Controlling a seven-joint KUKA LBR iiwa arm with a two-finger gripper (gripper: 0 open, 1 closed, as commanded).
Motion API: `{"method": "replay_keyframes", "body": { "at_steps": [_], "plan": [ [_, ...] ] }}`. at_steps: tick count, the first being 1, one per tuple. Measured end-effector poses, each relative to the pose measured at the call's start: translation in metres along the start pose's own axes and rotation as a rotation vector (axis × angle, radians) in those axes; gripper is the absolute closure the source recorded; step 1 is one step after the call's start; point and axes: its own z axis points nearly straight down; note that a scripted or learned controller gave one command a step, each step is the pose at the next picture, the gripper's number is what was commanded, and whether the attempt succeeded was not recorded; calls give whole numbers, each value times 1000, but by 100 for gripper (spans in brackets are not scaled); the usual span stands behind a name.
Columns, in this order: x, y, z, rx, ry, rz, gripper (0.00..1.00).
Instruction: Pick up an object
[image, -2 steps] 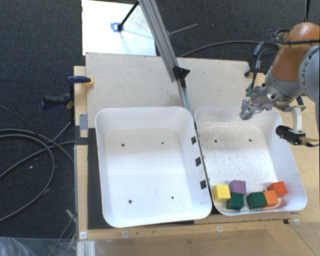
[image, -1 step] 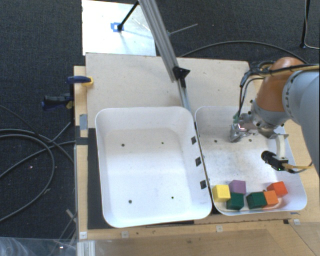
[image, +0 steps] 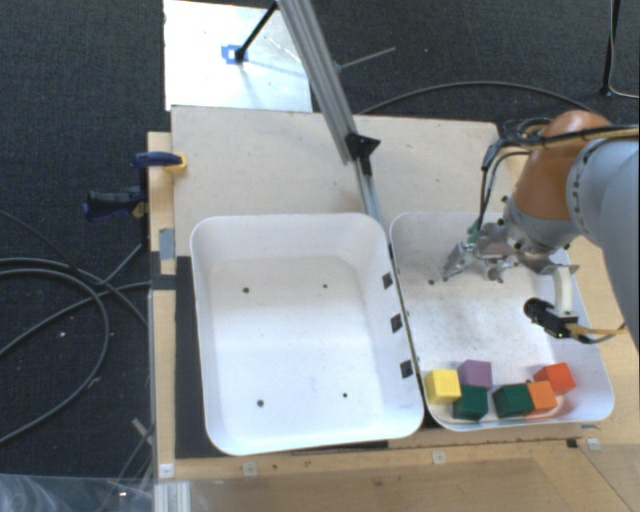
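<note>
Down in the right-hand shallow white plastic bin (image: 440, 330), six small cubes sit clustered along the near edge: a yellow cube (image: 443, 384), a purple cube (image: 475, 373) just behind and to its right, a dark green cube (image: 470, 403) touching the yellow one's near corner, a second green cube (image: 512, 399) beside it, a light orange cube (image: 541, 395) next along, and a red-orange cube (image: 555, 377) at the far right of the group. All of them lie on the bin floor, well apart from the arm's tool.

Over the far part of the same bin hangs the grey arm with the orange band (image: 560, 175), reaching in from the right. Its metal two-finger gripper (image: 478, 258) points toward the wall between the bins, with nothing between its fingers; whether the jaws stand open or closed cannot be told at this angle.

Beside it, the left-hand shallow white plastic bin (image: 290, 330) shows only a few dark specks on its floor. Both bins rest on a pale wooden bench (image: 270, 160), with a blue clamp (image: 130, 200) at its left edge.
</note>
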Motion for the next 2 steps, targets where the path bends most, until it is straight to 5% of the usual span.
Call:
{"method": "replay_keyframes", "body": {
  "at_steps": [1,2],
  "plan": [
    [0,1,-12,-4,-1,-2,100],
    [19,-53,2,8,3,1,100]
  ]
}}
